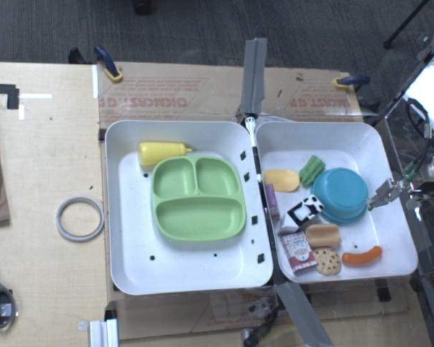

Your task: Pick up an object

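Observation:
My gripper (383, 194) sits at the right rim of the right bin (362, 137), just right of an upturned blue bowl (341, 193), with nothing visibly held. The same bin holds a green vegetable piece (312, 170), a yellow lemon-shaped piece (281, 180), a black and white item (304, 211), a bread roll (322, 234), a cookie (328, 262), an orange sausage (361, 256), a small red and pink box (296, 252) and a purple strip (270, 200) by the left wall.
The left bin (123, 215) holds a green divided plate (198, 197) and a yellow squeeze bottle (162, 152). A grey ring (79, 217) lies on the bench to the left. Clamps (110, 65) and a grey post (254, 74) stand behind the bins.

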{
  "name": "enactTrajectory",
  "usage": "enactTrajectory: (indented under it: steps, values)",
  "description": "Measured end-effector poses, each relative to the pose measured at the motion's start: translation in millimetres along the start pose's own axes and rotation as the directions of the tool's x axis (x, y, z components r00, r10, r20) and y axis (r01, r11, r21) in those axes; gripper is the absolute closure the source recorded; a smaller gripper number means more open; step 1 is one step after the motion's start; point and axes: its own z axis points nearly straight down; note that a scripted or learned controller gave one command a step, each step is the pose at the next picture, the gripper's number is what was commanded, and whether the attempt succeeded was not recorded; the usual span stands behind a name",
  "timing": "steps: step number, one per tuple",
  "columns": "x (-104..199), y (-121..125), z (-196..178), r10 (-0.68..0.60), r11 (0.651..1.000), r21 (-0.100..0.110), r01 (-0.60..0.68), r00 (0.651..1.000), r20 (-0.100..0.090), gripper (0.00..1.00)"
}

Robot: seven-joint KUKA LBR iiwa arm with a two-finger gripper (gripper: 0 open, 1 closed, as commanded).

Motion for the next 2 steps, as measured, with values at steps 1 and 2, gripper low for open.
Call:
enactTrajectory:
  steps: [1,2]
  values:
    - [10.8,65.2,75.6,0.323,0.946,0.001,-0.323,0.946,0.000,0.00]
    - [1.6,74.5,107.7,0.025,0.999,-0.027,-0.025,1.000,0.003,0.00]
